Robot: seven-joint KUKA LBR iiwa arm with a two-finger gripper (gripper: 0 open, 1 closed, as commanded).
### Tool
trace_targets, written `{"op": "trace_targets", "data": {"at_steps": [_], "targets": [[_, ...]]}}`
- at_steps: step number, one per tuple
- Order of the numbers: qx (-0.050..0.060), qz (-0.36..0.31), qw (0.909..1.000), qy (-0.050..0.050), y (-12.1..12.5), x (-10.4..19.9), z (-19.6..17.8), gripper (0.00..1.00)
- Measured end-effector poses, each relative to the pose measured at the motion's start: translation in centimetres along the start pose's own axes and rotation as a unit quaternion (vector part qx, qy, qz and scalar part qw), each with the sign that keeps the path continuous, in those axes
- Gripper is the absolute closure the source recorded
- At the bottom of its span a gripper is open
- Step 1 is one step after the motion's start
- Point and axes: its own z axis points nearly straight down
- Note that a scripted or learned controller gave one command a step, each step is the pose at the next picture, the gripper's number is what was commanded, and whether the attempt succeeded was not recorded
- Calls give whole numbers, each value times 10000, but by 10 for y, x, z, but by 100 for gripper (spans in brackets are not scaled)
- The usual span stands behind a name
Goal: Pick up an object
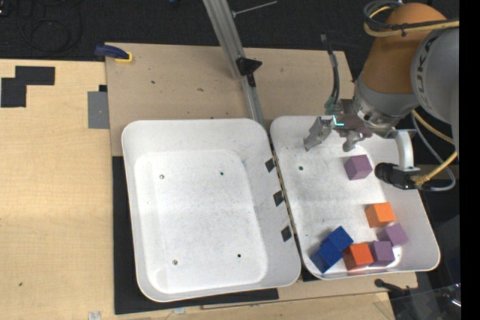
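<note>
Small purple cube (358, 166) near right bin's (300, 133) far edge: nearest target; two-finger gripper (334, 136) spread, empty; centre above, descend squarely.

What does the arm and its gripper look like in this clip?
A thick grey arm with a rounded orange band above the wrist. Cables loop over the band and trail off beside the wrist. The gripper is dark metal with thin fingers and a small cyan light.

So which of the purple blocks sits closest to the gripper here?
The lone purple block in the upper part of the right bin, just below the gripper. The other two purple blocks sit by the orange ones near the bin's bottom corner.
</note>
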Motion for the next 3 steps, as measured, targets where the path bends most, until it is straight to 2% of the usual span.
{"op": "trace_targets", "data": {"at_steps": [1,3], "targets": [[-26,4,10000,-4,1,0,-3,0],[3,18,10000,-4,5,-4,99,0]]}}
